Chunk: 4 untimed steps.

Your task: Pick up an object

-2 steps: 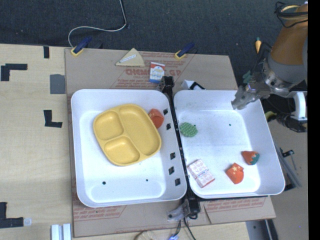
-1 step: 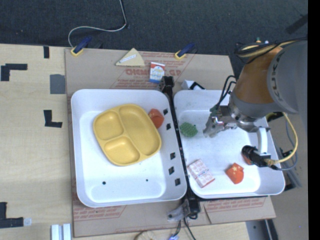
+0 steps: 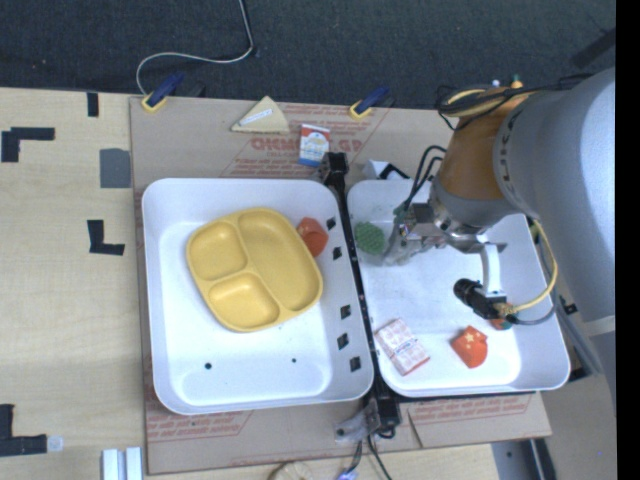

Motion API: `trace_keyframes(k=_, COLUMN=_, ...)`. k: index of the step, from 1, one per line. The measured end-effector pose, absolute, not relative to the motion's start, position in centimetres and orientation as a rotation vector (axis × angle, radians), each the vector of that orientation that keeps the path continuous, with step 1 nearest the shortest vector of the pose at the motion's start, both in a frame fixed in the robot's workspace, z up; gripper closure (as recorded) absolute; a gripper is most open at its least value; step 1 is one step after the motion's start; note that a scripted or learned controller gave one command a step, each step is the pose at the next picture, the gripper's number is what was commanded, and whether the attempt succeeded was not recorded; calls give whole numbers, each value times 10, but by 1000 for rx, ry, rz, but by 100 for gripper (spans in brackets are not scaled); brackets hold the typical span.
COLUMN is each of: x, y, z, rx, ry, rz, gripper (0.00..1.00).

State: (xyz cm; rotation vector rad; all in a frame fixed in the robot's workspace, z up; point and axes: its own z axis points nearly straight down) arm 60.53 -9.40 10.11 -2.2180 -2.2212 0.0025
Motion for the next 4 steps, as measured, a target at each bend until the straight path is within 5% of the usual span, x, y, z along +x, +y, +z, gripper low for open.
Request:
trace_keyframes(k=1, x=652, y=-40, z=186, rx=-2219, ry=-2226, rz=-3, gripper=0)
trace_keyframes(k=2, x=597, y=-83, z=184, rx=-2222, ry=-2222, rz=4, gripper=0)
trace_keyframes(k=3, x=651, y=-186, z=115, rx=-2221, ry=-2219, rz=6, gripper=0)
trace_keyframes(k=4, x=594, y=-214, z=124, rx=-2221, ry=-2221, rz=4, gripper=0)
